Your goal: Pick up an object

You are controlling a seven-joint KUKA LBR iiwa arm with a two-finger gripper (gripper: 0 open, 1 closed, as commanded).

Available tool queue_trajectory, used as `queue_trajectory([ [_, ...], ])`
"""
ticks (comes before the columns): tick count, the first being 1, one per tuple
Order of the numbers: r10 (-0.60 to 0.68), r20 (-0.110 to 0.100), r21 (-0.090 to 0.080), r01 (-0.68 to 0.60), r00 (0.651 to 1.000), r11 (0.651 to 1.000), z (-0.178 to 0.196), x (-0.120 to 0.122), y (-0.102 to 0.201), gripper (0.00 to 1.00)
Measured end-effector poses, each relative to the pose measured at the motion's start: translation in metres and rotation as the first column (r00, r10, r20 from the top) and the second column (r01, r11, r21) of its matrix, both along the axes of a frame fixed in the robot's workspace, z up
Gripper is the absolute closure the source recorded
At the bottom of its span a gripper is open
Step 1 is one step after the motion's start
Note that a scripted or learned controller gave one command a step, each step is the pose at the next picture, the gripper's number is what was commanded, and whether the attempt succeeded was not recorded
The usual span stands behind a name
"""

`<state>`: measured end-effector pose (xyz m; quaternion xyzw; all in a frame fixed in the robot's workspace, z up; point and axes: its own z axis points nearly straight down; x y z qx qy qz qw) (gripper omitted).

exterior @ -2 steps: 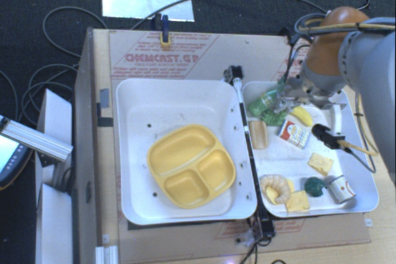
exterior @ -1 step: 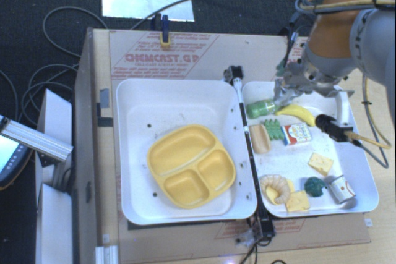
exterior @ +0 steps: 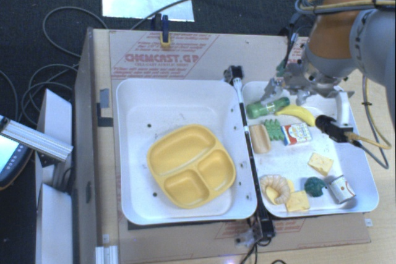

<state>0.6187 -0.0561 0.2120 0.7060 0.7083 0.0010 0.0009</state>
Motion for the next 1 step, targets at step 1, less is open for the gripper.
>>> queue_trajectory([
  [1, -0.001, 0.004, -0.001, 0.001, 1.0, 1.0, -0.1176, -0.02, -0.0319, 0.0],
])
